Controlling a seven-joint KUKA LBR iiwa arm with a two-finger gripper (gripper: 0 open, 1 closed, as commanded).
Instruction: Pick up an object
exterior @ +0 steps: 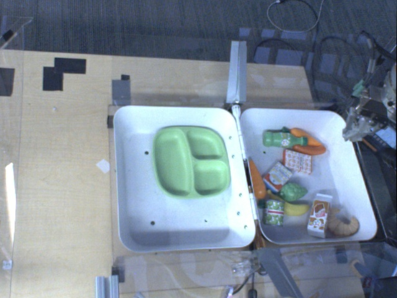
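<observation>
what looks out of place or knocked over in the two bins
Nothing looks spilled or damaged. The right white bin holds a loose jumble: a green bottle lying on its side and an orange carrot-shaped toy against the left wall. The green divided plastic tray sits flat in the left white bin.

The bench looks like pale, matt wood laminate. Both bins, left bin and right bin, appear smooth white plastic with a soft sheen. The green divided tray looks like matt plastic. A brushed metal bar stands at the bench's far edge, between the bins.
</observation>
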